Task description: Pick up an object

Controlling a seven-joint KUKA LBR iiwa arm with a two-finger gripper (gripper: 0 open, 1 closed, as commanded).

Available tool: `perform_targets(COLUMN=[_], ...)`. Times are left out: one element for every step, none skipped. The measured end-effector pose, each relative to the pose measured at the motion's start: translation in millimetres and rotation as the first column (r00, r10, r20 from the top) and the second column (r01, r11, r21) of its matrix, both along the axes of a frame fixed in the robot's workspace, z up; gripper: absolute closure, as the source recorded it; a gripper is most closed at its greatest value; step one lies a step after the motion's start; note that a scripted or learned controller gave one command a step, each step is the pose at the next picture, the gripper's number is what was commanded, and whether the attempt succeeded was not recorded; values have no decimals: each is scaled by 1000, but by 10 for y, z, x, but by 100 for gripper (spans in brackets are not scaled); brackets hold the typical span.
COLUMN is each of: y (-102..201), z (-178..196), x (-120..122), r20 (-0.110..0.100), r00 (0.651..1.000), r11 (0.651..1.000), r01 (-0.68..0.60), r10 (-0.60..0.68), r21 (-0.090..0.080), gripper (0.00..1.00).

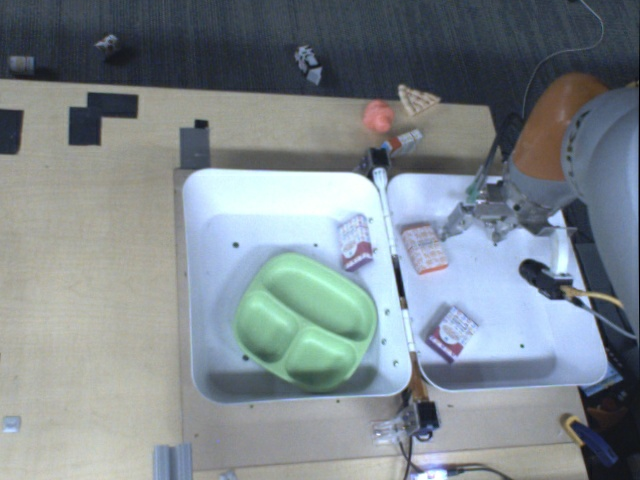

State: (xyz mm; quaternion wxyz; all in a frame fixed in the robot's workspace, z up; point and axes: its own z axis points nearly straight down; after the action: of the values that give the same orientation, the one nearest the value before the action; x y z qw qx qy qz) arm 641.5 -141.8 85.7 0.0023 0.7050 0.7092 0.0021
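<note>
Setting: pale wooden bench [90,268] with dark carpet beyond its far edge; two shallow white bins stood side by side on it.

Item 1, claw [472,230]: low over the far part of the right bin [500,298]. It looked spread, with nothing between its tips.

Item 2, orange-and-white packet [424,248]: lying flat just beside the claw, between it and the wall dividing the bins. Judged the likeliest thing to pick up.

Item 3, red-and-white packet [452,331]: same bin, well apart from the claw, on the near side.

Item 4, left bin [230,218]: beyond the divider from the claw. It held a green divided plate [305,318], tilted, and a small red-and-white packet [355,241] close to the divider.

Handling note: the step appeared to be the approach, with the grasp not yet made. A good grasp would mean centring the claw over the orange-and-white packet, straddling its narrower side, and descending squarely. The nearby divider wall could block one tip.
</note>
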Motion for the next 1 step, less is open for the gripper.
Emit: perform_targets(y=[-388], z=[943], x=[-110], r20=[1], r00=[1000], r11=[1000], r01=[3], r10=[-3], r21=[-2], gripper=[0])
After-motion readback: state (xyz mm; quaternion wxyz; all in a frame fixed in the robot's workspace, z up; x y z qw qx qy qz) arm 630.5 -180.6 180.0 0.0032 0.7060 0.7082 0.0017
